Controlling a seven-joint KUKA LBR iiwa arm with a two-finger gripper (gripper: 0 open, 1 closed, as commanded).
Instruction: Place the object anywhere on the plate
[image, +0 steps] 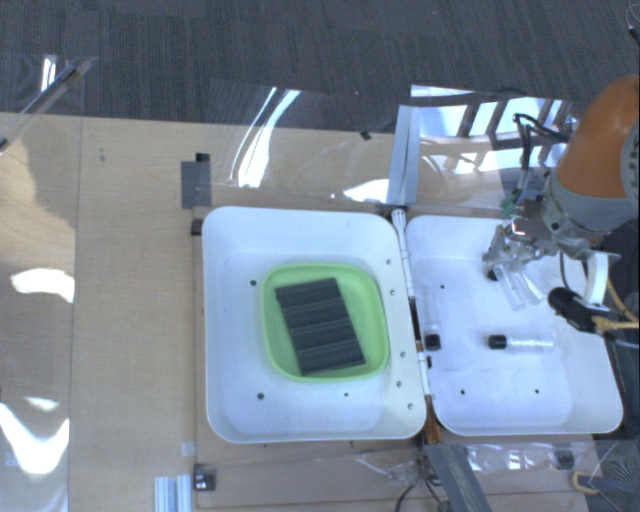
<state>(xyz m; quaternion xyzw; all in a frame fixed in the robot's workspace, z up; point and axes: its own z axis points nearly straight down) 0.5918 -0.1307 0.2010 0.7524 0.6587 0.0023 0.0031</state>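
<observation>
A green plate (372, 318) sits in the middle of the left white bin (230, 300). A dark grey ribbed block (318, 326) lies flat on the plate, slightly turned. In the right white bin (470, 390) lies a small clear tube with a black cap (519, 342), on the bin floor. My gripper (513, 270) hangs over the upper part of the right bin, up and slightly left of the tube and apart from it. I see nothing held in it.
The grey arm with its orange band (600, 150) reaches in over the right bin's far right corner. A black cable (575, 308) hangs beside the wrist. A metal post (403, 160) stands behind the seam between the bins.
</observation>
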